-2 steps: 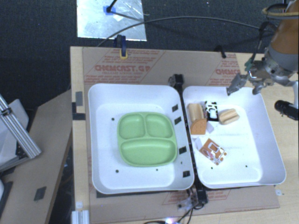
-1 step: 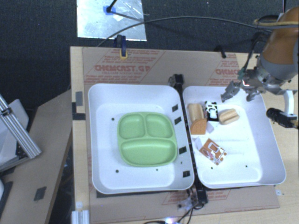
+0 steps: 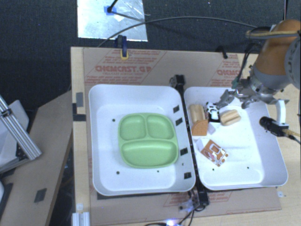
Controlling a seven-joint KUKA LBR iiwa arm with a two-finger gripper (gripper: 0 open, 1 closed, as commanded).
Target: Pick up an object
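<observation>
The gripper [image 3: 225, 99] is seen low over the far part of the right bin [image 3: 270, 173], just beside a small black-and-white object [image 3: 212, 112] and a tan roll-shaped piece [image 3: 230, 117]; whether its fingers are spread or pressed together cannot be told, and nothing can be made out between them. The candidate objects are crowded together: a tan block [image 3: 196, 112] and an orange-brown wedge [image 3: 200, 127] lie touching near the bin's left wall, and a patterned orange-and-white packet [image 3: 214, 152] lies apart, nearer the camera. A miss could be caused by this crowding (one piece may be nudged into its neighbour as the fingers come down), or a piece could be pushed against the wall instead of lifted. The black-and-white object is small and blurred, so its shape is uncertain; it appears to touch the roll. The arm's upper part is cut off at the right edge. A green divided plate [image 3: 148, 140] rests in the left bin [image 3: 106, 173], well apart from the gripper.
</observation>
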